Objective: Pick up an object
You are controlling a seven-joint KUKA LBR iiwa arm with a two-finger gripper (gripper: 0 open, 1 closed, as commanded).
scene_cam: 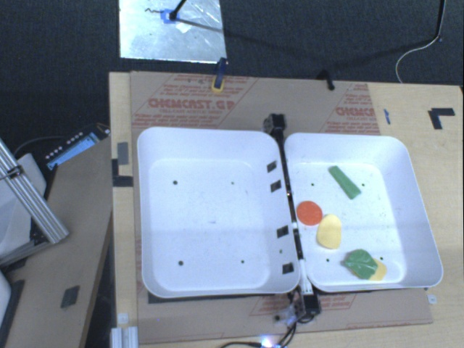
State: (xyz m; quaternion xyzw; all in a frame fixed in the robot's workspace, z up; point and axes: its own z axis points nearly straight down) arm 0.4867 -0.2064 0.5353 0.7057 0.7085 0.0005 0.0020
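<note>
The right bin (406,194) holds several small objects. A long green piece (345,181) lies tilted toward its back. An orange-red disc (310,212) sits near the bin's left wall, with a yellow oval piece (330,231) just to its lower right. At the front, a green leafy piece (358,262) rests partly over a small yellow piece (378,270).
The left bin (210,209) sits beside the right one, joined along a black-clipped seam (286,201). Both rest on a cardboard sheet (196,100). A shiny metal plate (172,19) lies behind, and an aluminium frame (29,201) stands at the left.
</note>
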